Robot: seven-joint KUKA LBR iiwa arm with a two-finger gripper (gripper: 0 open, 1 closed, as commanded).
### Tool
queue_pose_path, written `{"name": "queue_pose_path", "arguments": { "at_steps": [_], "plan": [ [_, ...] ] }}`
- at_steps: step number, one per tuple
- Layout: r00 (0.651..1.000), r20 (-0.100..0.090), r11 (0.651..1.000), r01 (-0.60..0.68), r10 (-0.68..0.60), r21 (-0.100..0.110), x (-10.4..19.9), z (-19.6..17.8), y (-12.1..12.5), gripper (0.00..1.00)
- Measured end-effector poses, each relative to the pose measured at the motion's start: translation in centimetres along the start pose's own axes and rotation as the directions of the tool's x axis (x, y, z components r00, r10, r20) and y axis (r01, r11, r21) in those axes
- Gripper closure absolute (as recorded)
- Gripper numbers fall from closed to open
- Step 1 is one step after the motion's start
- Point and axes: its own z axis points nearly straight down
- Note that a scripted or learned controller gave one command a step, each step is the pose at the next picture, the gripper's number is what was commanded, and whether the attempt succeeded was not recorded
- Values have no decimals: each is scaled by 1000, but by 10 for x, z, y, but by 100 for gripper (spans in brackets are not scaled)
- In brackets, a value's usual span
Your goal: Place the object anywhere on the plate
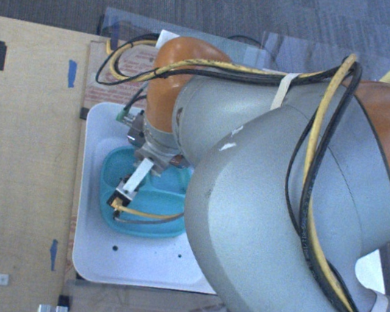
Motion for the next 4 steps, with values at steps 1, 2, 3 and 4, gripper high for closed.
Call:
{"name": "queue_pose_path", "arguments": {
  "at_steps": [1,2,3,4],
  "plan": [
    [953,3,953,-301,301,15,-9,-26,-37,100],
    [994,0,994,-105,105,16,-80,-94,-31,100],
    [953,-12,953,-302,302,0,-45,-2,-37,100],
    [740,21,739,-672,672,35,-8,13,57,100]
  ]
}}
